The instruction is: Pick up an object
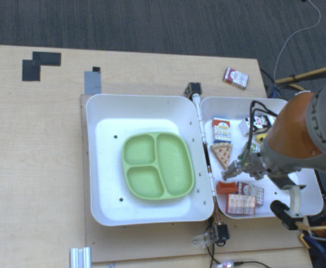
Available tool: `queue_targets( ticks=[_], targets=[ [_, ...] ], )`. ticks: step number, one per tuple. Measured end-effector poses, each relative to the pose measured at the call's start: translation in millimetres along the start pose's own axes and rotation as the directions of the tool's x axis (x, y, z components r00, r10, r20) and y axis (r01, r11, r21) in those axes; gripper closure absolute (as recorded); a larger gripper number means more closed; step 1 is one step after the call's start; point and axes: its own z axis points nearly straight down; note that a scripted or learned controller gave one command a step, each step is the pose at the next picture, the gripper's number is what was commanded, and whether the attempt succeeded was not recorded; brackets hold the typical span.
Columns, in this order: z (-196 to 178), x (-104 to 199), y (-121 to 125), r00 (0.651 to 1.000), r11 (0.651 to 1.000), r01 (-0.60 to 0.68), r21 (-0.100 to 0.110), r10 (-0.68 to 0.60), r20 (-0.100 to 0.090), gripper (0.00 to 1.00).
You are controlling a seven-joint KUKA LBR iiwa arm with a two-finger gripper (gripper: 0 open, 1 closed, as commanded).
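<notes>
Pizza slice toy (222, 154) lies flat in the right bin (313, 197), near that bin's left wall, just below a small red-and-white carton (221, 130) and above a red-topped packet (240, 199). Gripper (236, 170) sits low over the right bin, just right of and below the pizza slice, close to it; contact unclear. Fingers are dark and blurred against the bin floor, cannot tell whether apart or together, nothing visibly clamped. Cables and a black-and-white fitting run up from the gripper to the wrist. Orange band (288, 130) of the arm covers the bin's right half, grey arm body beyond it at the frame's right. Small white object lies near the bin's top, partly behind the cables, too small to name. Left bin (104, 149) holds a green three-compartment plate (157, 166), roughly centred, flat. Outside the bins, a small red-and-white box (236, 78) rests on the wooden bench (34, 166) above the right bin, well apart from it. Black tape patches sit at the bench's top left.
</notes>
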Motion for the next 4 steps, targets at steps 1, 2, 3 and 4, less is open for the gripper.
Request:
queue_targets(
  ticks=[1,2,3,4],
  targets=[
    [-11,1,2,1.000,1.000,0.003,-0.003,-0.004,-0.001,1.00],
    [-10,1,2,1.000,1.000,0.002,-0.003,-0.002,-0.001,0.00],
    [22,0,-4,1.000,1.000,-0.002,0.011,0.002,-0.001,0.00],
    [10,0,-2,1.000,1.000,0.000,0.004,0.000,0.000,1.00]
  ],
)
